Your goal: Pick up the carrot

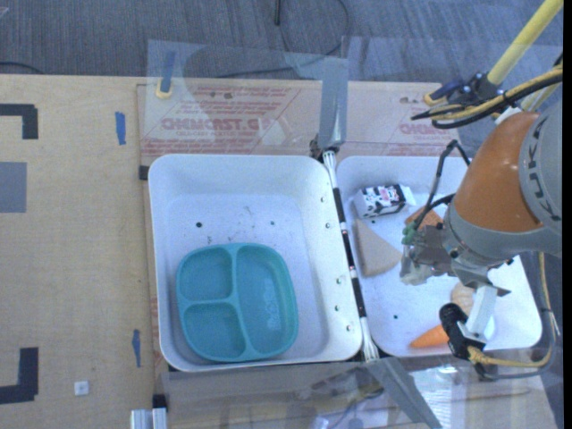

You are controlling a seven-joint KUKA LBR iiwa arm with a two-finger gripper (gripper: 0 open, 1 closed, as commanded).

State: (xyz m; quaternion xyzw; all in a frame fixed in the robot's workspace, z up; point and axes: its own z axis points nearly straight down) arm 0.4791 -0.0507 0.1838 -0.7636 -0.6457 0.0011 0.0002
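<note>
Desk (71, 266) carries two white bins side by side. Left bin (241, 186) holds a teal divided plate (237, 302) in its near-left part. Right bin (393, 315) is where I'm working; arm (500, 186) comes in from the right and covers much of that bin's right half.

In the right bin, biggest first: a tan wedge (375, 250) by the left wall, a small black-and-white toy (382, 199) near the far edge, then the carrot (431, 336), lying flat at the near edge, just left of the black fitting at the arm's end.

Hand (418, 264) sits mid-bin, nearer the wedge than the carrot. Can't tell if it's spread or pinched — wrist blocks it. Nothing visibly held.

Risks as I judge them: hand is off target, so a drop from here prob closes on the wedge or bare floor. Carrot hugs the near wall, so a finger could hit the rim or shove the carrot into the corner. It's small and tapered, likely to squirt out of a pinch. Cables near the carrot could snag.
</note>
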